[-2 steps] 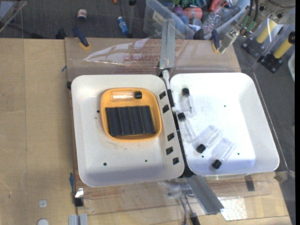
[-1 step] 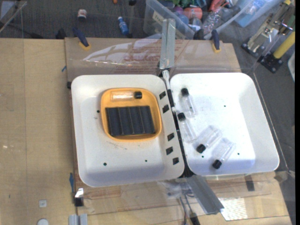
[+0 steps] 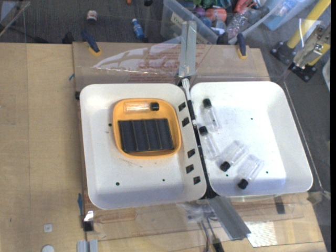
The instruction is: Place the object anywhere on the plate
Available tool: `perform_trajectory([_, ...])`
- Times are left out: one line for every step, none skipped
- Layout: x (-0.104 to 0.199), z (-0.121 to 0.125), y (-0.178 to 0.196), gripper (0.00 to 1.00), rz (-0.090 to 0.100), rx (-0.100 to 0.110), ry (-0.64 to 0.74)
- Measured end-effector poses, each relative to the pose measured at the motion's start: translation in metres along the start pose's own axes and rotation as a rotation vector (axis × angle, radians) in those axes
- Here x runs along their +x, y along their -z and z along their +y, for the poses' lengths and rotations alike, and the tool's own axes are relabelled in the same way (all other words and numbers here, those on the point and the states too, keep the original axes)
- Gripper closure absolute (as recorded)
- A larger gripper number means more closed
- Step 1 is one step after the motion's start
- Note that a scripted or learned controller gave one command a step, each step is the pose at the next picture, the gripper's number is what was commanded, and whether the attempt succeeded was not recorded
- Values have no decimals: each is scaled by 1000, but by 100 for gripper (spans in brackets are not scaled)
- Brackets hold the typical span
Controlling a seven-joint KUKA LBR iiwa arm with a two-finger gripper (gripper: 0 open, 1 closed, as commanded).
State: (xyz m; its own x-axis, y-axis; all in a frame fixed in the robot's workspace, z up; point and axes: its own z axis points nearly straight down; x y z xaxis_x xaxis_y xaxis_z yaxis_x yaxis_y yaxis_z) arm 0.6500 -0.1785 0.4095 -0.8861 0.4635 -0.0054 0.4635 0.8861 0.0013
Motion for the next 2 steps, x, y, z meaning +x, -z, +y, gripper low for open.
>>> perform_trajectory([3,-54,29,100,-7,-1,272])
perform_trajectory([24,-63,29,100,-2,-1,497])
